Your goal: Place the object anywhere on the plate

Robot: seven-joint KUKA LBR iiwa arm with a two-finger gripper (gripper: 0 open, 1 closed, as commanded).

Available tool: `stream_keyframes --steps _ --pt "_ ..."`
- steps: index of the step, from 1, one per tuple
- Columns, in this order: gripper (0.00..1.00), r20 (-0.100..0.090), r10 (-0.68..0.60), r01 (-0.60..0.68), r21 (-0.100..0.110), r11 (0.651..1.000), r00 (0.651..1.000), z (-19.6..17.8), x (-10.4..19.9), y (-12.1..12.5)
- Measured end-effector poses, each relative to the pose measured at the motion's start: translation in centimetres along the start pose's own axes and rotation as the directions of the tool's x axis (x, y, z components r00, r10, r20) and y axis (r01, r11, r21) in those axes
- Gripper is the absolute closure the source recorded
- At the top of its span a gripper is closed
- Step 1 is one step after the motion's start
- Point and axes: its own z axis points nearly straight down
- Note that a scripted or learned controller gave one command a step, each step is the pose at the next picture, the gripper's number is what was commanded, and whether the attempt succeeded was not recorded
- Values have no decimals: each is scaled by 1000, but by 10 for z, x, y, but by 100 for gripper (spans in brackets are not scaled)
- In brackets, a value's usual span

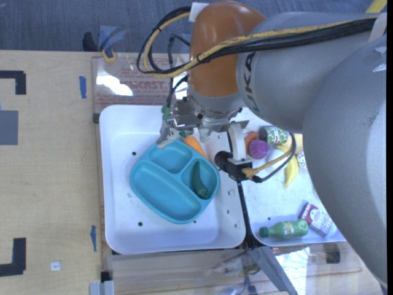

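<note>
At the near edge of the right bin [270,241] lie a green bottle [284,229] and, just beside it, a small red-and-white packet [316,219]. Further back in that bin sit a yellow banana [290,168], a purple piece [258,149] and an orange-red one [250,141] close together.

The left bin [116,183] bears the blue plate [166,192], a tray with 3 compartments; a dark green item [200,183] rests in its right-hand compartment.

Beyond the plate's far rim, the gripper [175,128] hangs low at the bin's back. An orange carrot-like object [194,144] lies just at the plate's far edge, right of the gripper, seemingly touching the rim. Whether it rests between the fingers cannot be made out: the wrist hides them, so their opening and any hold cannot be told.

As a judgement, the step in hand is the pick or the carry of that orange object, with placing not yet done. The next move calls for a sure hold, then a short shift toward the camera over any 1 compartment before letting go.
</note>
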Motion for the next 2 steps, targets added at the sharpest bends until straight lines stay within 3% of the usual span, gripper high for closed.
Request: stream_keyframes --steps 2 --pt "0 -1 -1 1 -7 1000 1000 -4 0 1"
